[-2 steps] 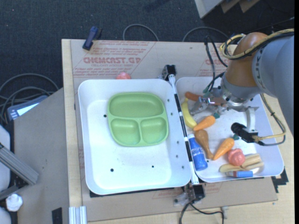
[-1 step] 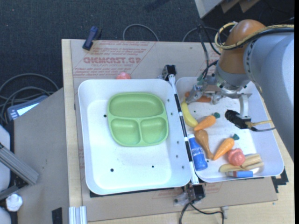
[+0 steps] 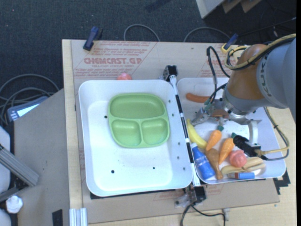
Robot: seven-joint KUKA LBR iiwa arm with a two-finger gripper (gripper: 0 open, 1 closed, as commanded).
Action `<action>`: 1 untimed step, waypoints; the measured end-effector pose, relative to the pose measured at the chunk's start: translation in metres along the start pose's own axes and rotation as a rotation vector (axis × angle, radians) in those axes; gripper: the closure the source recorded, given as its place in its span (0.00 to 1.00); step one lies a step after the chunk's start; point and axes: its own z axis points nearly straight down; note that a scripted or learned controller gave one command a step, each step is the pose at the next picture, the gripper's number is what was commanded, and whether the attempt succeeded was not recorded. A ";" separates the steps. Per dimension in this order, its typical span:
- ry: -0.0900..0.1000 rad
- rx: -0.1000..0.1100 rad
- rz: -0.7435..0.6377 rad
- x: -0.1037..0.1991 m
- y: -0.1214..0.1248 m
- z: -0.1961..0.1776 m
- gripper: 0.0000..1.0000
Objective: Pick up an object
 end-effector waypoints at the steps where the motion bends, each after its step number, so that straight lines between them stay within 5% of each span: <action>1: 0.000 0.000 0.001 -0.005 -0.049 0.000 0.00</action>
